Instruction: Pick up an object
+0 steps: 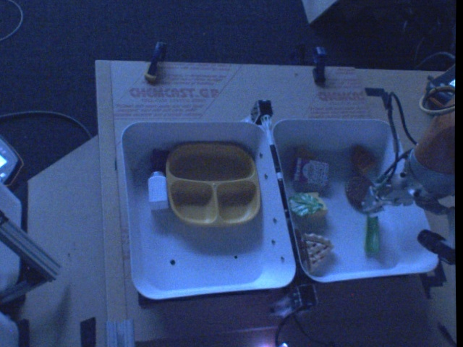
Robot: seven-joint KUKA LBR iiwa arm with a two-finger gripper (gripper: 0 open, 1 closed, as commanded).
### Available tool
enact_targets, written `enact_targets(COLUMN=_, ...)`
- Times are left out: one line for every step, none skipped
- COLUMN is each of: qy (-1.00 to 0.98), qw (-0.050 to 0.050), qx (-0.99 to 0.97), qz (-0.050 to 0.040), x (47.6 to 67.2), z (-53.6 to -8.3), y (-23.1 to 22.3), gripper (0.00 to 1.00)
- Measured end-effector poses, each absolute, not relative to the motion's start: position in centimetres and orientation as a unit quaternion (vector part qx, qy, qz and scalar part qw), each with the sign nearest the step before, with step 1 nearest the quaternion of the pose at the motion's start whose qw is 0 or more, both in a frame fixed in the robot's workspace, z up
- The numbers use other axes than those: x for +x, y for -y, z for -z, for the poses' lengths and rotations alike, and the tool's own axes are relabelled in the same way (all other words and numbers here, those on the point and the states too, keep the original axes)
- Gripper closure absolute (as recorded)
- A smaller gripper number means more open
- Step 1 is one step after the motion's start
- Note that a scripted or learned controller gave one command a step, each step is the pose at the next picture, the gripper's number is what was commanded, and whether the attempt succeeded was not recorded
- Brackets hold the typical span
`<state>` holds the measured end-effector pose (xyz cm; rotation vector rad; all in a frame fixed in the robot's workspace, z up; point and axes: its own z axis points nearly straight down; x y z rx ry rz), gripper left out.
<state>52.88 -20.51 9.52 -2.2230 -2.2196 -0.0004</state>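
Camera view, dim and blue-tinted: the gripper [372, 197] hangs over the right bin [340, 272], at the end of the grey arm [434, 176] entering from three o'clock. Its tip sits just beside a round brown object [357, 191]; contact cannot be confirmed. Whether its fingers stand apart or together cannot be told at this light and size, and nothing is seen held between them.

Surface: two shallow white bins sit side by side on a pale board [108, 194] printed with faint lettering and fixed by two clamps [154, 62] at its twelve o'clock edge. Around the bench the floor is dark, with cables at the left and right margins.

Right bin contents: a green tool-shaped item [372, 235] lies at six o'clock of the gripper, near it, long axis running roughly twelve to six o'clock. A reddish-brown piece [362, 159] lies toward twelve o'clock. Along the bin's nine o'clock side stand a purple carton [310, 173], a green-and-yellow block [309, 207] and a tan wedge [316, 249], in that order from twelve to six o'clock.

Left bin [202, 280]: a yellow divided plate [213, 183] lies toward twelve o'clock, with a small white bottle [158, 190] touching its nine o'clock edge.
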Motion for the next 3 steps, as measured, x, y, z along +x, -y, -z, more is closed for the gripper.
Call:
enact_targets(qy=0.708, qw=-0.004, qx=-0.707, qz=0.0012, x=53.9, z=-15.4, y=20.6, gripper=1.0)
enact_targets(qy=0.707, qw=-0.004, qx=-0.707, qz=0.0015, x=53.1, z=-21.3, y=20.7, gripper=1.0)
enact_targets(qy=0.708, qw=-0.003, qx=-0.707, qz=0.0009, x=53.2, z=-22.6, y=20.8, gripper=1.0)
